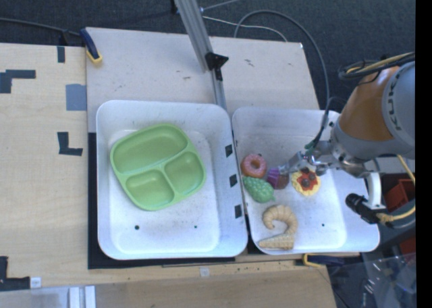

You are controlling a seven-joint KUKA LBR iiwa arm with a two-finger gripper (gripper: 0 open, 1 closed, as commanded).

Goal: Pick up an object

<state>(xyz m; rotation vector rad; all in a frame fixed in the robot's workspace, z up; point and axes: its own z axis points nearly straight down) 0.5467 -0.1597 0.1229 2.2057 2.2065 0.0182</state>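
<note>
Gripper [302, 163] low over right bin [270, 121], jaw state cannot be told — just beside the yellow-and-red toy [306, 182] and purple piece [277, 178], with pink donut [254, 165], green toy [258, 189] and croissant [281, 225] nearby; green divided tray [157, 165] in left bin [118, 229].

Looking down from above the bench [155, 63] at a slant, fixed and set well back. Taking in both white bins side by side: left bin [115, 232] near the middle of frame, right bin [337, 232] toward the right. Catching dark floor along the top edge, pale board at far left. Facing the arm [378, 114] reaching in from the right.
</note>
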